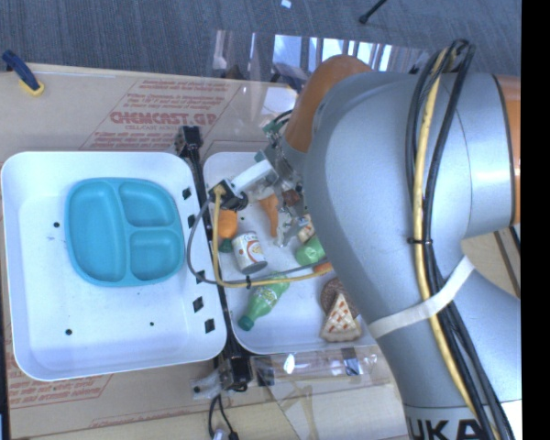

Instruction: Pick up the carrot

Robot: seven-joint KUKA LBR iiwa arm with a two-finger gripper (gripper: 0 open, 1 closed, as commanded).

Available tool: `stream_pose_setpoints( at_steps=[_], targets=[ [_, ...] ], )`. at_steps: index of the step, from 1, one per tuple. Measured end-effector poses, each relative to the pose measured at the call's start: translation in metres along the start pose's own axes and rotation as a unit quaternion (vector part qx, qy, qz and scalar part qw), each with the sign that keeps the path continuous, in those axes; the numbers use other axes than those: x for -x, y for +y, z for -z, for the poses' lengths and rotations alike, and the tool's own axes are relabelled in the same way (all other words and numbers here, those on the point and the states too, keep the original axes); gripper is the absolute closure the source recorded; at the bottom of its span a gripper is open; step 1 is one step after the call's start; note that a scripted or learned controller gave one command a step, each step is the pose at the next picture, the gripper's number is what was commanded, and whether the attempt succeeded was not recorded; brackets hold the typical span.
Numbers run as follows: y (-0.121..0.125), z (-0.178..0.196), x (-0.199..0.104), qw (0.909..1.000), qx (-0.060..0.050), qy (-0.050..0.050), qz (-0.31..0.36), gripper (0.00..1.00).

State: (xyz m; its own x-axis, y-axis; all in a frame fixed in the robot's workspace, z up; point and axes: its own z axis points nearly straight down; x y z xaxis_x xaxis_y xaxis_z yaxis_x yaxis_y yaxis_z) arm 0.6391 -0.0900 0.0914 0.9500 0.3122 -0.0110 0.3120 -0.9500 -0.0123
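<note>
Gripper (289, 211) down in right bin (247, 337), right beside carrot (269, 214) for grab; open or closed, cannot tell.

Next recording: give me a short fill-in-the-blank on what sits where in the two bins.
1. The blue divided tray lies in the ____ bin.
2. The green bottle lies in the ____ bin.
3. The divided tray has ____ compartments.
4. The carrot lies beside the gripper in the ____ bin.

Missing words: left; right; three; right

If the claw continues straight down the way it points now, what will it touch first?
Probably the small orange carrot, lying just beside the claw in the right white bin; depth is unclear from above.
</note>
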Motion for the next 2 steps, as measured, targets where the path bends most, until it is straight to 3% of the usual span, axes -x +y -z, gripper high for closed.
stream_pose_setpoints(
  at_steps=[1, 2],
  targets=[
    [0.0022, -0.0004, 0.0058, 0.9987, 0.000, -0.001, -0.051, 0.00],
    [0.0003, 0.0095, 0.0053, 0.9989, -0.004, -0.004, -0.047, 1.00]
  ],
)
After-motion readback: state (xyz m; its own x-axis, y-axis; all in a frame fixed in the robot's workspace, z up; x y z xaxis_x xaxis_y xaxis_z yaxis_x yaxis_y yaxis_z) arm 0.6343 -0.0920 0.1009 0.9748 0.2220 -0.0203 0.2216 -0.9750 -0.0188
